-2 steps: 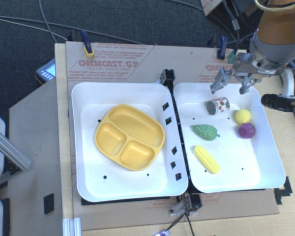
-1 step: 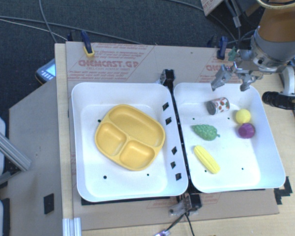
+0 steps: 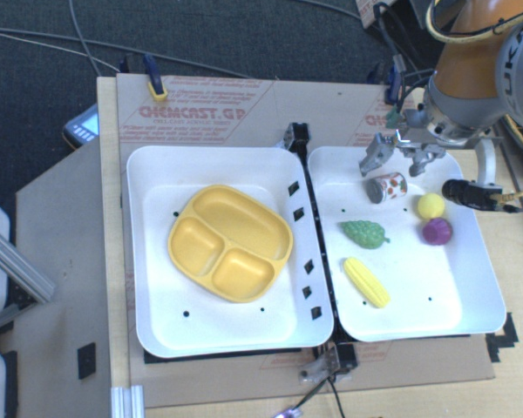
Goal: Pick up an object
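So the gripper point(image 3: 399, 157) is hung with its fingers spread apart and nothing between them, right over the small can point(image 3: 390, 186) lying at the back of the right bin point(image 3: 471, 316), probably lined up for a grab.

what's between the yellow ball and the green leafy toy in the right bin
In the camera view nothing lies between them: bare white bin floor separates the yellow ball from the green leafy toy. The small can sits above that stretch, the purple ball right of it.
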Robot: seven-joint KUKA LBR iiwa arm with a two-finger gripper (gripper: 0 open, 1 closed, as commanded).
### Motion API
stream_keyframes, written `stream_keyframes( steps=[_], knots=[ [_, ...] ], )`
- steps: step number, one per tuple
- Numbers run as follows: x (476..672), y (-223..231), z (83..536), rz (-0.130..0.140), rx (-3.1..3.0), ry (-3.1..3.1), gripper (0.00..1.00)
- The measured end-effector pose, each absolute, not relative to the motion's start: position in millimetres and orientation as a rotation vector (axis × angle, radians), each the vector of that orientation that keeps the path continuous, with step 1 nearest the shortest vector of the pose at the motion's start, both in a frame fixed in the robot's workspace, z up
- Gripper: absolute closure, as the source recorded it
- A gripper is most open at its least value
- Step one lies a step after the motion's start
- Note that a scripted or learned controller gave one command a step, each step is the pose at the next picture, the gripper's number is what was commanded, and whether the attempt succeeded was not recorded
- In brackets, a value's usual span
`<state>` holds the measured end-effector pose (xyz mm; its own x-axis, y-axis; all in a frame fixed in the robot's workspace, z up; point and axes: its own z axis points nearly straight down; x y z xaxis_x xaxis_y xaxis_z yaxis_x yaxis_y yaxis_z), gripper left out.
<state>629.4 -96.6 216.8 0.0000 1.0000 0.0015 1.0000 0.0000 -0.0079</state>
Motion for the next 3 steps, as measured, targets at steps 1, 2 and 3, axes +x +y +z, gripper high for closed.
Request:
stream_keyframes(
  steps=[1, 2, 3],
  knots=[
    [638.0, -94.7, 168.5, 0.005, -2.217, -2.219, 0.00],
    [630.1, -98.7, 121.5, 0.006, -2.218, -2.216, 0.00],
    [632.3, -98.6, 136.3, -0.002, -2.222, -2.221, 1.00]
  ],
)
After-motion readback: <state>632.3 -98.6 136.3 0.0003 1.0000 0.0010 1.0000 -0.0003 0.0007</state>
